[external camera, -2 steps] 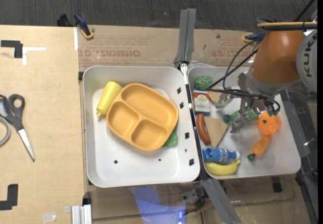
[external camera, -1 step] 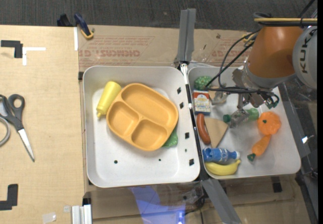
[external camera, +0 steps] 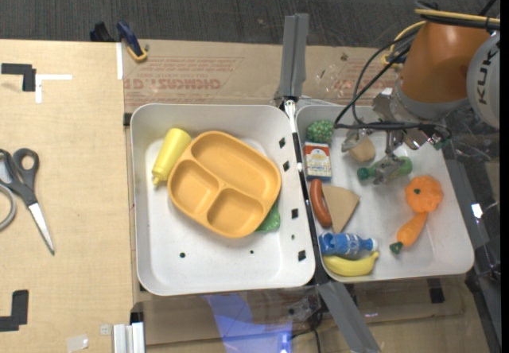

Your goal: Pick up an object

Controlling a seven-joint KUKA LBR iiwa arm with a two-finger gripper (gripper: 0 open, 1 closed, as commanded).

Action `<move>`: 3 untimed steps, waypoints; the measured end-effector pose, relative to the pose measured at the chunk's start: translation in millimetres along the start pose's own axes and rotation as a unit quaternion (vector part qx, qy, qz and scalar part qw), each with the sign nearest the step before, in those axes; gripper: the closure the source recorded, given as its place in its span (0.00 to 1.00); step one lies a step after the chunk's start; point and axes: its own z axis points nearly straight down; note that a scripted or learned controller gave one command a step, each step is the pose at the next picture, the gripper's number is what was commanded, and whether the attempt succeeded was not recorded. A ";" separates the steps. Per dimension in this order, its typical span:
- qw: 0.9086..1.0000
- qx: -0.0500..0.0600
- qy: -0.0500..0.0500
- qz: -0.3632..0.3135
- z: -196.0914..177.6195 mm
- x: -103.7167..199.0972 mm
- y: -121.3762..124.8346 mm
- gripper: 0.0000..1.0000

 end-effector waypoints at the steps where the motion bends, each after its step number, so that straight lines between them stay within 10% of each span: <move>1: 0.999 -0.001 0.001 0.049 1.2 -30.3 28.1 0.00; 2: 1.000 -0.002 0.003 -0.014 1.8 60.6 69.0 0.00; 3: 0.997 -0.001 0.001 -0.074 1.2 59.6 14.2 0.00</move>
